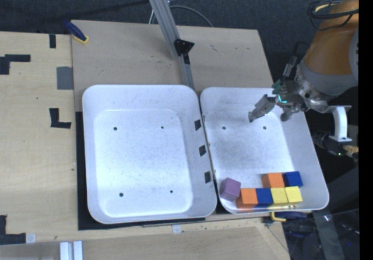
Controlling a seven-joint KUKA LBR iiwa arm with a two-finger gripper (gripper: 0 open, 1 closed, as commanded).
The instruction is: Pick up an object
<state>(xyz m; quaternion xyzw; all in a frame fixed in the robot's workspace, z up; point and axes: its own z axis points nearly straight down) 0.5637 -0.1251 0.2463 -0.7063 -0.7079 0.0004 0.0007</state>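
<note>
Nearest the camera, along the front wall of the right-hand shallow white plastic bin [303, 136], sits a cluster of small coloured cubes. A purple cube [231, 188] lies at the left end, slightly tilted and a little apart from the rest. Beside it, in the front row, come an orange cube [249, 196], a blue cube [264, 195] and two yellow cubes [279, 195] [293, 194], pressed side to side. Behind them a second orange cube [272, 181] and a second blue cube [292, 179] touch each other (both also touch the row in front).

To the left, the other shallow white plastic bin [140, 92] rests edge to edge with the first on the pale wooden counter [116, 55].

Farther back, over the right bin's rear half, the claw [273, 110] hangs in from the right, well apart from the cubes. Its two dark fingers [259, 108] are spread apart with nothing between them. Behind it rises the grey arm with its orange band [332, 43].

Beyond the bins, a slanted grey metal pole [160, 2] crosses the counter, and a small blue and yellow object [76, 31] lies near the far left corner.
</note>
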